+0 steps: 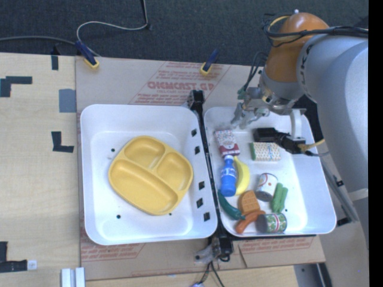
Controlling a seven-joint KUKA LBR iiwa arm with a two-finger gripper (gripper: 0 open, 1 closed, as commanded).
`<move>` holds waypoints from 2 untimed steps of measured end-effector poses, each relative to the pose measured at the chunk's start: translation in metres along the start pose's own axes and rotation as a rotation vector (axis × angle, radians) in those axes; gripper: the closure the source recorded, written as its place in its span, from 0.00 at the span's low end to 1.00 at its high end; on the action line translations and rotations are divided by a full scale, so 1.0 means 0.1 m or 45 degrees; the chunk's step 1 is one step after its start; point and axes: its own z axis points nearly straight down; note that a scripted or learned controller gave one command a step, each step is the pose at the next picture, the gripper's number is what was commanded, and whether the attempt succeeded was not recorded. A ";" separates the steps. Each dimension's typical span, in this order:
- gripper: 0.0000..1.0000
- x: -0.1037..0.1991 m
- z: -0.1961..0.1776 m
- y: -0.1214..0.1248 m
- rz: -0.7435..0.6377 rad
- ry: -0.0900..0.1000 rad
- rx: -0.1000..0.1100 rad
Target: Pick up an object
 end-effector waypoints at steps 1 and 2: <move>1.00 -0.12 0.27 0.00 0.000 -0.002 0.002; 1.00 -0.06 -0.04 0.00 -0.001 0.000 -0.001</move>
